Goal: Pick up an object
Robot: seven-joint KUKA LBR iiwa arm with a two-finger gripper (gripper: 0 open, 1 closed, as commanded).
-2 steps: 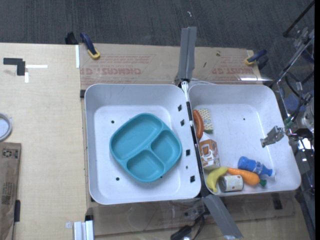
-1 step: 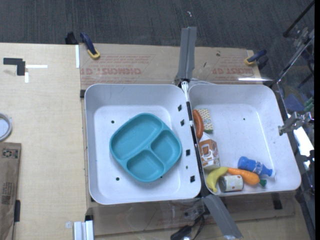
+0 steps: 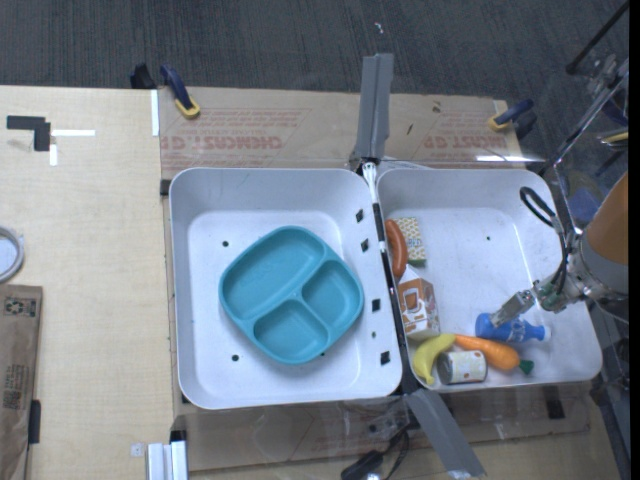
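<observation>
My gripper (image 3: pixel 514 310) reaches into the right bin (image 3: pixel 470 200) from the right and hangs just over a blue object (image 3: pixel 508 329) near the bin's front right. An orange carrot (image 3: pixel 489 352) lies just in front of the blue object. Beside the carrot are a small can (image 3: pixel 462 368) and a yellow banana (image 3: pixel 430 355). A brown carton (image 3: pixel 418 307) lies along the bin's left wall. Behind the carton are a red-orange sausage (image 3: pixel 397 246) and a speckled beige block (image 3: pixel 412 238).
The left bin (image 3: pixel 200 268) holds a teal divided plate (image 3: pixel 290 294). A grey divider post (image 3: pixel 375 108) stands behind the seam between the bins. A black cable loop (image 3: pixel 538 206) hangs over the right bin's back right corner. The arm's body (image 3: pixel 610 238) is at the right edge.
</observation>
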